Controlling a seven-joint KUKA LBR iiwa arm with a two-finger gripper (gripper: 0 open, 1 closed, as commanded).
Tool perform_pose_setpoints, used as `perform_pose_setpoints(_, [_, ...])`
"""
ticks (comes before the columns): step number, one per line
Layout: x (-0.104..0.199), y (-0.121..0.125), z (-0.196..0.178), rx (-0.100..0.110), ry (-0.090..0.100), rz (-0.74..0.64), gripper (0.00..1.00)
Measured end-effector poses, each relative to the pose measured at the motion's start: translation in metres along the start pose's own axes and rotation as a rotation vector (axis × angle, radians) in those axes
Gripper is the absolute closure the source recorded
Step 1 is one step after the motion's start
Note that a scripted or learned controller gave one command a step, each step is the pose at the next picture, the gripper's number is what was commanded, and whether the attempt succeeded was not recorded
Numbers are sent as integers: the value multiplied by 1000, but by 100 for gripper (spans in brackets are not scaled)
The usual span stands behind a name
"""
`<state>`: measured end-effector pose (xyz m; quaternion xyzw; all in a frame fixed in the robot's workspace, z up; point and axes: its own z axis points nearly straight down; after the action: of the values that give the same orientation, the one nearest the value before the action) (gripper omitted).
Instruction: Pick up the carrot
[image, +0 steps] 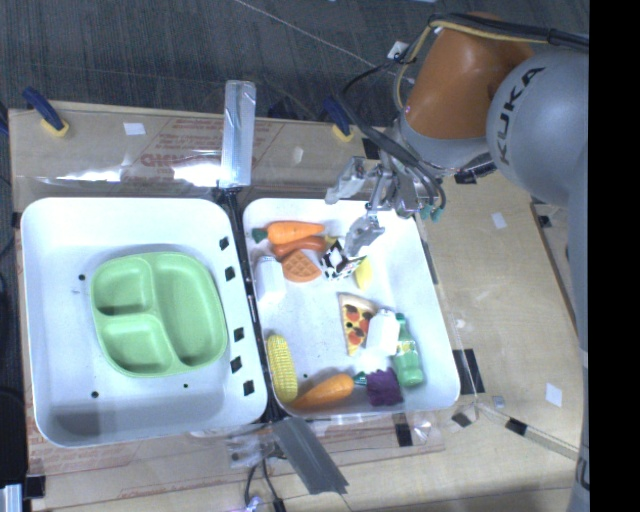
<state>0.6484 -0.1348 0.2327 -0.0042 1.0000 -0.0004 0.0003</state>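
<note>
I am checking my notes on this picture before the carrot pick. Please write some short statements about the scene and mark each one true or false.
1. The green divided plate lies in the left bin. True.
2. The gripper hangs over the left bin. False: it is over the far part of the right bin.
3. A carrot lies at the far end of the right bin. True.
4. The corn cob lies on the green plate. False: it lies in the right bin, along its left wall.
5. The pizza slice is in the right bin. True.
</note>
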Motion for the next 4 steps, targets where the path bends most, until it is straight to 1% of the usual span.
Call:
perform_pose_setpoints(1, [13, -10, 129, 1, -7, -50, 0])
perform_pose_setpoints(2, [113, 22, 121, -1, -2, -136, 0])
perform_pose_setpoints(3, [67, -20, 109, 0, -1, -144, 0])
perform_pose_setpoints(4, [153, 11, 139, -1, -9, -33, 0])
